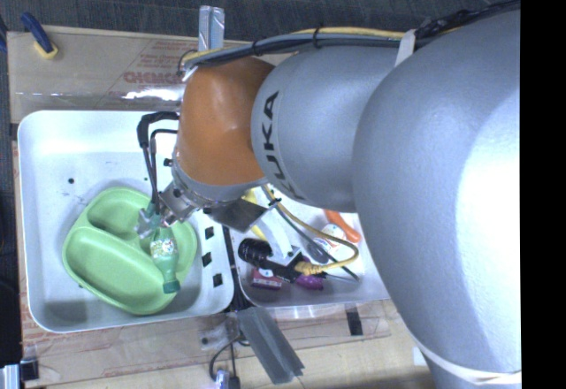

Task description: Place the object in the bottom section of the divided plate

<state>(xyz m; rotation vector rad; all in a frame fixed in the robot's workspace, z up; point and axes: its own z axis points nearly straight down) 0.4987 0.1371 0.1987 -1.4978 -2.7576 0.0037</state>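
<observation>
Small bottle [164,259] on green divided plate [106,259], long axis vertical, cap downward

Hidden under the arm [371,113]: most of the right bin [301,299] and the green divided plate's [115,255] right edge. Small items there too jumbled to name.

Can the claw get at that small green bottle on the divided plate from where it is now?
Probably yes. The claw hangs right above the green bottle, which lies on the right part of the divided plate, with nothing between them.
</observation>
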